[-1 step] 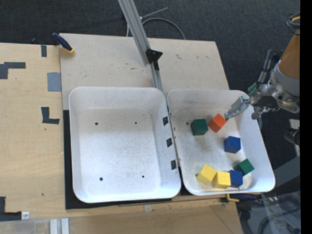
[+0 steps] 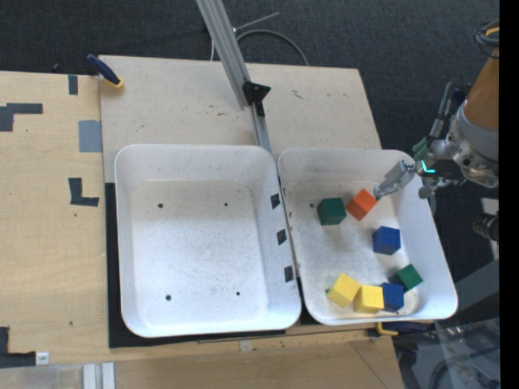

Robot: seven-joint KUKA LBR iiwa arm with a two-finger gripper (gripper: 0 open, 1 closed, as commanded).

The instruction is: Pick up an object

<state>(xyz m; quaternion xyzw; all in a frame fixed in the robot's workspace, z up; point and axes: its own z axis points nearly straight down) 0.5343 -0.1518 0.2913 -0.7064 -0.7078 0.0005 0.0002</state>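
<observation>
Reaching in over the right bin, gripper hanging just beside the orange cube; impossible to tell whether open or closed. Sitting near a dark green cube, with a blue cube a little farther off. Risking a glancing contact, judging by the offset: nudging the orange cube toward its green neighbour instead of straddling it.

The arm is cut off at the frame's right edge; a blue cube sits partly hidden behind a yellow cube, lower right.
</observation>
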